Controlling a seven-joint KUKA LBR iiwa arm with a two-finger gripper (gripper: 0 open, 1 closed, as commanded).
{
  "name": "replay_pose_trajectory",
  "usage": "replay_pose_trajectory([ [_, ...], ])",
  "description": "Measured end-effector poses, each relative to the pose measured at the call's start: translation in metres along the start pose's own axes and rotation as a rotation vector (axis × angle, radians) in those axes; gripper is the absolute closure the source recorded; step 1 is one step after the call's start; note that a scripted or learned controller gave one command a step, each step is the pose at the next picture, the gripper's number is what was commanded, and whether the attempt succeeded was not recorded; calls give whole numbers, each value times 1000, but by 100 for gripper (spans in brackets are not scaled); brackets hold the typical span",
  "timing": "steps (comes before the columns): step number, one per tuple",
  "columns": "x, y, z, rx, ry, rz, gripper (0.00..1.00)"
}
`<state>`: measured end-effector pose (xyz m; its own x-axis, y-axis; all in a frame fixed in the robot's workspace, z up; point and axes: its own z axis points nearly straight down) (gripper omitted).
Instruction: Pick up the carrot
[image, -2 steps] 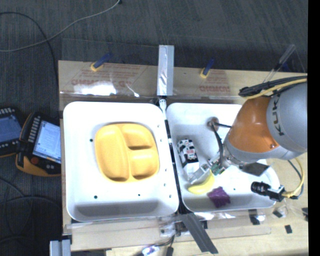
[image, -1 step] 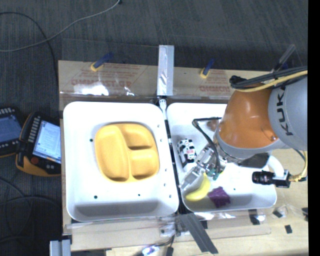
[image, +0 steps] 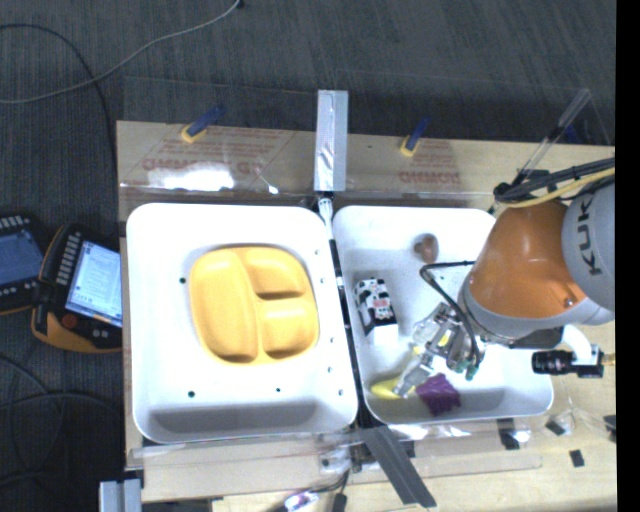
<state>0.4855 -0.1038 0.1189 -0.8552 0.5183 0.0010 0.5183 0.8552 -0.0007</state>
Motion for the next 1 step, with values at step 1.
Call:
replay_pose_trajectory([
  [1,9,14,-65,-3,-1,-53,0],
])
